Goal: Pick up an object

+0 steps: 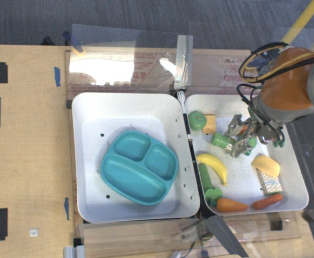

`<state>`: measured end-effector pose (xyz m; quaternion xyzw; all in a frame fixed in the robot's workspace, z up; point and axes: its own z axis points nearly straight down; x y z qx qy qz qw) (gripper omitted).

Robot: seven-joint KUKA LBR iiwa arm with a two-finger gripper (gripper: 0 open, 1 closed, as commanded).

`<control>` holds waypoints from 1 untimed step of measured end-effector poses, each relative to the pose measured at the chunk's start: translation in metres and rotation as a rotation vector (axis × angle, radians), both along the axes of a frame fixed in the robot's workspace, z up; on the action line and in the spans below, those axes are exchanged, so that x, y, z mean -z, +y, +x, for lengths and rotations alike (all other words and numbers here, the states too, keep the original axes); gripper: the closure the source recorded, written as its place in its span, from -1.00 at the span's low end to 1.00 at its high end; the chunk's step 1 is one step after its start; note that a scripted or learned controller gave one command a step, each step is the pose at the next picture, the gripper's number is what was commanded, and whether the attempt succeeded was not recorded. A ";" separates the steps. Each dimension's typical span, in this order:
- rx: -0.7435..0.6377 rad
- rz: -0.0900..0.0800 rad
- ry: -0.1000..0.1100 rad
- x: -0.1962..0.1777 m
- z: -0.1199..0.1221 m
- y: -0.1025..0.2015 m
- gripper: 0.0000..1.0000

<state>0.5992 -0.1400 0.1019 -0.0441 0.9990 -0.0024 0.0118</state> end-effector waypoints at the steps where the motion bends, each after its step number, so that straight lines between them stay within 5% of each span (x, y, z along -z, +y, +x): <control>1: 0.000 0.001 0.002 0.001 0.000 0.000 -1.00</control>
